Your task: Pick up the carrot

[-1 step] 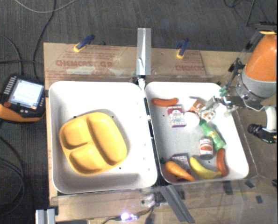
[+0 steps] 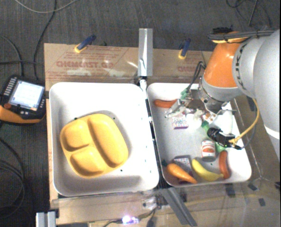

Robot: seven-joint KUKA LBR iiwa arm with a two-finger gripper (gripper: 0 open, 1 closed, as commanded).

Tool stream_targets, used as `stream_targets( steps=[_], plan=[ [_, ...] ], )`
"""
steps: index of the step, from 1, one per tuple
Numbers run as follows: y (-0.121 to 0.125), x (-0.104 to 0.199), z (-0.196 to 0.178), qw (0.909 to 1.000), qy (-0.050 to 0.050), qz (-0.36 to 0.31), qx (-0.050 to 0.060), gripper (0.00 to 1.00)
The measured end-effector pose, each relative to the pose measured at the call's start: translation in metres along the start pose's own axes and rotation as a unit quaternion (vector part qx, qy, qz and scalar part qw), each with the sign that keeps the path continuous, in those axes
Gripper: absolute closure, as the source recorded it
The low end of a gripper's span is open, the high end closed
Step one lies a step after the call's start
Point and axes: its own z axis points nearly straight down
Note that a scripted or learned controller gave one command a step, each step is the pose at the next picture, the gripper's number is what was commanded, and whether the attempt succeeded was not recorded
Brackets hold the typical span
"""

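Presently, the carrot point(image 2: 180, 172) is seen lying at the near edge of the right bin point(image 2: 244, 171), its thick end toward the bin's corner and its tip just beside a banana point(image 2: 204, 170). The gripper point(image 2: 190, 104) is held over the far part of the same bin, above a small printed packet point(image 2: 180, 122), well apart from the carrot. Whether the jaws are wide or narrow cannot be told from this view. For the step in hand, the arm should be carried toward the near wall and the jaws set across the carrot's thicker middle, square to its length. Care is called for, since the banana touches or nearly touches the tip and the bin wall is close. A yellow divided tray point(image 2: 94, 144) is left in the left bin point(image 2: 60, 91).
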Motion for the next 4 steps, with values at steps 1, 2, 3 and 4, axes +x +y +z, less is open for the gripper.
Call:
stream_targets(
  steps=[1,2,3,4],
  plan=[
    [0.002,0.051,-0.036,0.9999,0.000,0.013,0.000,0.00],
    [-0.076,-0.029,-0.027,0.9920,-0.001,-0.126,-0.001,0.00],
    [-0.056,0.038,-0.029,0.9886,0.000,-0.151,-0.001,0.00],
    [-0.109,0.022,-0.029,0.9471,0.000,-0.321,-0.001,0.00]
  ],
)
